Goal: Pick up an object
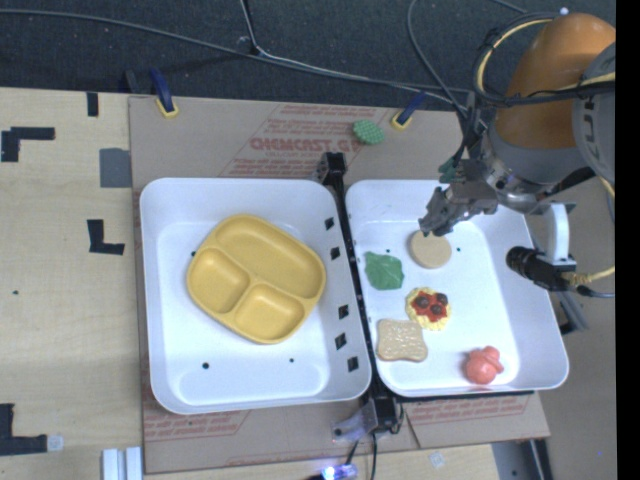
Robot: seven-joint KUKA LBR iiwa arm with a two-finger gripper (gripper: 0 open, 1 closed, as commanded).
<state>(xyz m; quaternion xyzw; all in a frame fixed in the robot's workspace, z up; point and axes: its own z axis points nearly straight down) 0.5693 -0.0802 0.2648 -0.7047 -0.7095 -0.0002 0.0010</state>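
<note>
1. Camera view: the gripper (436, 226) hangs at the top edge of a tan disc (432, 250) in the right bin (520, 298); I cannot tell how its jaws stand.
2. The disc looks light, stiff and flat, probably a toy; pinching across its rim seems best.
3. Red print on the cardboard (290, 143) is too blurred to read.

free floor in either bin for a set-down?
Left bin: bare strip along the near wall, below the yellow tray. Right bin: bare along the right wall, above the pink toy. Crowded down its left-centre, around the gripper.
</note>
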